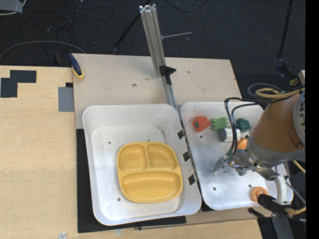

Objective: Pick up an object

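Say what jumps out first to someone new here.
The yellow plate in the left bin grabs the eye. Next comes the arm over the right bin, with its gripper near the bin's middle. A red toy and a green toy sit at that bin's far end.

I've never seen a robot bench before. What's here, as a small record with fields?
left white bin: holds a yellow three-compartment plastic plate
right white bin: holds a round red toy and a knobbly green toy at its far end
tool: over the right white bin's middle, nearer the camera than both toys
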Robot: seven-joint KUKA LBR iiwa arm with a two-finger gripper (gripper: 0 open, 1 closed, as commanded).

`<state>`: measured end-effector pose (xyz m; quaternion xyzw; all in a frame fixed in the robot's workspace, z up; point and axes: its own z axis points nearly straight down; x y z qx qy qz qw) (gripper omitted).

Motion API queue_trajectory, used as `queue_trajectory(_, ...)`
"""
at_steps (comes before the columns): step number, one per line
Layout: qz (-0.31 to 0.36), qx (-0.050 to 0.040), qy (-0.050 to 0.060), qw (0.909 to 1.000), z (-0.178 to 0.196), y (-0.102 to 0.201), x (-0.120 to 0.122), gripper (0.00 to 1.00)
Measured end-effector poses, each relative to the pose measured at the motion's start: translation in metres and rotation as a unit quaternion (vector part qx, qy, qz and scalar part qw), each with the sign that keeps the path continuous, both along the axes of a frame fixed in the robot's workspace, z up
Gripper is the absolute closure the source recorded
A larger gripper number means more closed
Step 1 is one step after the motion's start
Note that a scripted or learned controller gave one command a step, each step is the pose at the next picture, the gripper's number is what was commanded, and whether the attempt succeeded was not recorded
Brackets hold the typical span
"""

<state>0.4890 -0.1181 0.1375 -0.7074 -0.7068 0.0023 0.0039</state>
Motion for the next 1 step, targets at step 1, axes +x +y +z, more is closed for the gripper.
queue_trajectory(1, 0.0, 0.0005, -0.004, 1.0, -0.0472, 0.0, 0.0013, 0.0)
